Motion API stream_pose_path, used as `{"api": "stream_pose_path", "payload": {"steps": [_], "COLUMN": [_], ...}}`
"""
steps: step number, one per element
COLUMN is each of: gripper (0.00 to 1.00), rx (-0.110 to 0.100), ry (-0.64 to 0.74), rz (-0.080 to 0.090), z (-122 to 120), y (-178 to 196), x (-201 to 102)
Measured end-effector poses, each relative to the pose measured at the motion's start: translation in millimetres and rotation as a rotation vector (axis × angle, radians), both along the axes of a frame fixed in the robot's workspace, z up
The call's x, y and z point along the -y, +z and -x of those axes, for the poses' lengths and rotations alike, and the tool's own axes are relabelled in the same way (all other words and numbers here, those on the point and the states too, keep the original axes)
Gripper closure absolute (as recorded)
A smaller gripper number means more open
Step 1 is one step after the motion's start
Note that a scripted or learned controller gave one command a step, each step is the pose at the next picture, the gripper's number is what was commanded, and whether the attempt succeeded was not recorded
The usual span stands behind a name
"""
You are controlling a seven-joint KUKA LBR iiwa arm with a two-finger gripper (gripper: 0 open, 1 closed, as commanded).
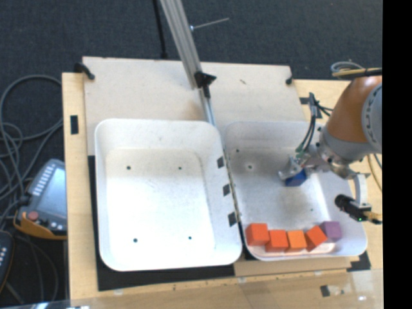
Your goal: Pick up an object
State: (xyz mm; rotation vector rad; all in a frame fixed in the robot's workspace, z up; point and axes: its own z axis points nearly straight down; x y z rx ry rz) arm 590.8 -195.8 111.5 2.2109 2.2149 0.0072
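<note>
White plastic forms both shallow bins. The left white bin [161,195] has rounded rims and a bare speckled floor, giving open room across its whole width. The right white bin [257,147] touches it along a shared edge at centre. Along the right bin's 6 o'clock wall lies a row of four orange cubes [286,237], each touching the next, with a small purple cube [331,229] closing the row at its 3 o'clock end; the floor from centre toward 12 o'clock is open. The two-finger gripper [294,174], below the grey arm with its orange band [351,111], sits toward the bin's 3 o'clock side and pinches a small blue block [296,179] between its fingers. No legible writing or labels can be made out.
</note>
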Motion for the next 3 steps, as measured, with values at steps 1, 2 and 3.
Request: {"api": "stream_pose_path", "payload": {"steps": [1,2,3], "gripper": [1.00,1.00,1.00], "rx": [-0.005,-0.010,-0.011], "ry": [0.001,0.007,0.008], "rz": [-0.002,-0.008,-0.009], "z": [-10.0,-11.7,8.2], "y": [61.5,72.6,94.7], "x": [12.8,-62.8,-149.6]}}
